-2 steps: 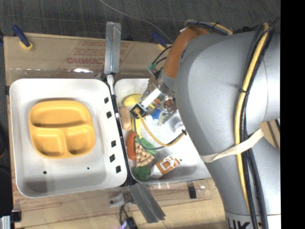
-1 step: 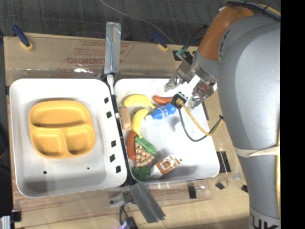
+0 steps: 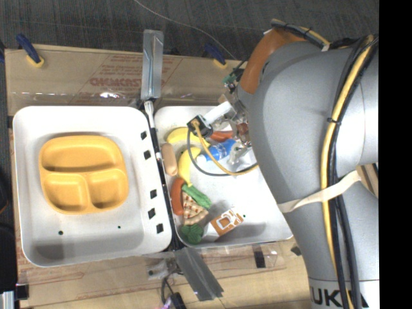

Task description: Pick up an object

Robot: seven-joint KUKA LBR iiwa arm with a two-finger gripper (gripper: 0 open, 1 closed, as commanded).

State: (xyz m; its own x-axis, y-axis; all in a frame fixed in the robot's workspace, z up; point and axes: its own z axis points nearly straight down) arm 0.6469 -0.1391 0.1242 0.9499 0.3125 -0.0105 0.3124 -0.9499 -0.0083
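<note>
The right bin (image 3: 273, 221) holds a heap of toy food along its left side: a yellow banana (image 3: 183, 163), a tan bread stick (image 3: 169, 158), a red sausage (image 3: 177, 195), a pizza slice (image 3: 192, 208), green broccoli (image 3: 191, 234) and a small orange-and-white carton (image 3: 226, 222). My gripper (image 3: 235, 140) is down in the bin's upper middle, over a blue object (image 3: 222, 150) and a red piece (image 3: 221, 135). The big grey arm covers most of the gripper. A yellow cable loops below it.
The left bin (image 3: 29, 172) holds a yellow divided tray (image 3: 82, 172). A metal divider bar (image 3: 152, 63) runs between the bins at the back. The arm's body covers the right bin's right side. Cardboard lies under both bins.
</note>
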